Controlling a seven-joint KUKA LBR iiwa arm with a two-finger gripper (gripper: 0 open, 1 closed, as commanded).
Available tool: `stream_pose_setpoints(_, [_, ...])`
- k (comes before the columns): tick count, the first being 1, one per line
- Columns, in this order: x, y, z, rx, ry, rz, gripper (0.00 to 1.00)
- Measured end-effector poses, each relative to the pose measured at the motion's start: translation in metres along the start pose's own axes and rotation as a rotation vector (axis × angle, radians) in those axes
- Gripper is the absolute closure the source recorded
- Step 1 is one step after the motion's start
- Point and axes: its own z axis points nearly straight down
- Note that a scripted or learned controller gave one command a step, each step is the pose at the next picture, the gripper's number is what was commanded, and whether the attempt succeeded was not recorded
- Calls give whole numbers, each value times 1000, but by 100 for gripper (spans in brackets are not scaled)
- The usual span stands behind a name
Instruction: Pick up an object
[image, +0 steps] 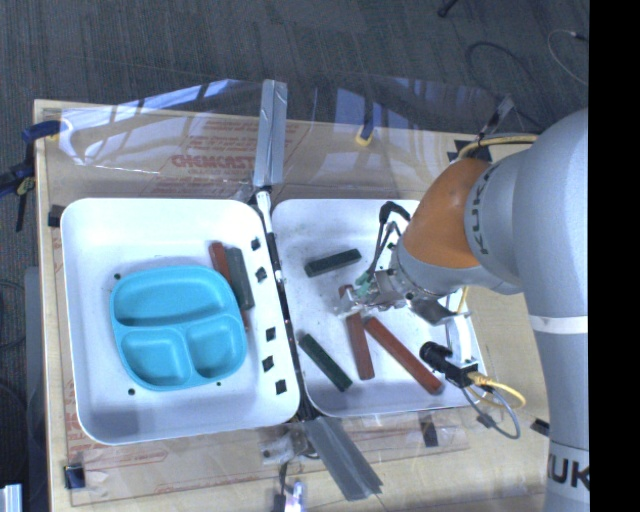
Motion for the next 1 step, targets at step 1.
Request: stream_pose_setpoints(1, [32, 35, -183, -7, -4, -75, 100])
